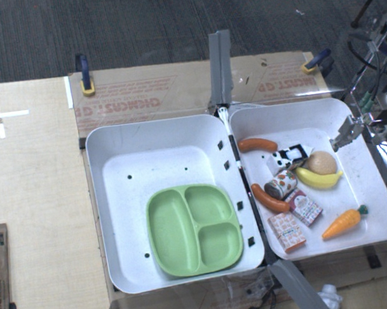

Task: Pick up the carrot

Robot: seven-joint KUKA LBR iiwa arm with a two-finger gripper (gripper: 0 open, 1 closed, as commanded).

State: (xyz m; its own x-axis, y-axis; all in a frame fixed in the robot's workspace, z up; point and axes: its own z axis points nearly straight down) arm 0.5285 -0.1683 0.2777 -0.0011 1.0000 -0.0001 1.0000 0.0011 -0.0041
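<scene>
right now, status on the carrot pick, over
Claw at right bin's far right edge, grip unreadable. Carrot lying loose in near right corner, untouched. Banana and small boxes nearby, none touching it.

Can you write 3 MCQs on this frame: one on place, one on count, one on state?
1. Where is the carrot?
A. Right bin, near front corner
B. On the green tray
C. Left bin, back wall

2. How many sausages lie in the right bin?
A. None
B. Two
C. Four

3. What does the green tray hold?
A. The banana
B. The carrot
C. Nothing

Key:
1. A: the carrot lies in the right bin's front right part, apart from the boxes.
2. B: one sausage sits at the back and another by the bin's left side.
3. C: all three tray compartments are bare, and the banana is in the right bin.
</scene>
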